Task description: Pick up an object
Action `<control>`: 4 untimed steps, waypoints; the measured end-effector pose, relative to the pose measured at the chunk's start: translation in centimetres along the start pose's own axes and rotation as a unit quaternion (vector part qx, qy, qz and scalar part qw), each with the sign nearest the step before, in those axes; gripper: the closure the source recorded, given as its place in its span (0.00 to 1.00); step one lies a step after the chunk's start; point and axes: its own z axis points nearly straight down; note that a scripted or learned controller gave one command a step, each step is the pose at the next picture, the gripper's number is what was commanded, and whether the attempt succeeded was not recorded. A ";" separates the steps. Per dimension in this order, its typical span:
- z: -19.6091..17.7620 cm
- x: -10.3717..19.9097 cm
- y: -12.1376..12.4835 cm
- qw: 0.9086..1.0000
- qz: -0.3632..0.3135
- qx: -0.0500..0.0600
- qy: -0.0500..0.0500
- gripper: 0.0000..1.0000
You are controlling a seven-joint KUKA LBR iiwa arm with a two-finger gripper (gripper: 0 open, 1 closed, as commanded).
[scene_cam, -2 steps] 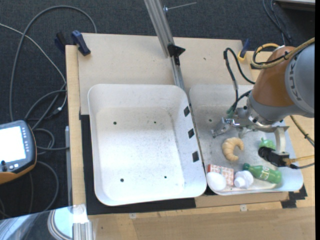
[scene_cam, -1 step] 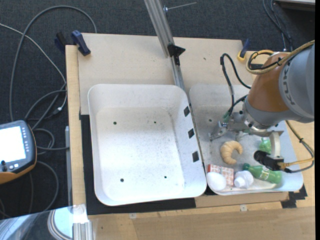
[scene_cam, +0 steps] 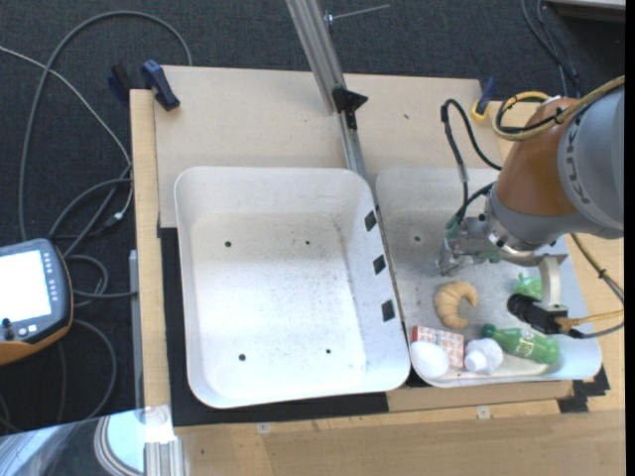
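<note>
My gripper hangs low in the right bin, near its middle, with the grey arm and orange band reaching in from the right. Just below it and slightly to the right lies a tan croissant, apart from the gripper. Along the bin's front wall sit a white rounded object, a red and white packet and a green bottle with a white cap on its side. A small green item shows beside the wrist, partly hidden by the arm.
The left bin stands beside the right one, its sloped wall between them. A metal post rises from the bench's back edge. Cables loop behind the arm at the right.
</note>
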 end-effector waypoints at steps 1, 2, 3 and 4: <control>-5.2 -1.0 -0.1 1.000 0.001 -0.003 -0.002 1.00; -10.2 -0.6 -0.5 1.000 -0.001 -0.004 -0.001 1.00; -15.0 -0.6 -0.4 1.000 -0.001 -0.004 -0.002 1.00; -15.2 5.8 -0.3 1.000 -0.004 0.000 0.001 1.00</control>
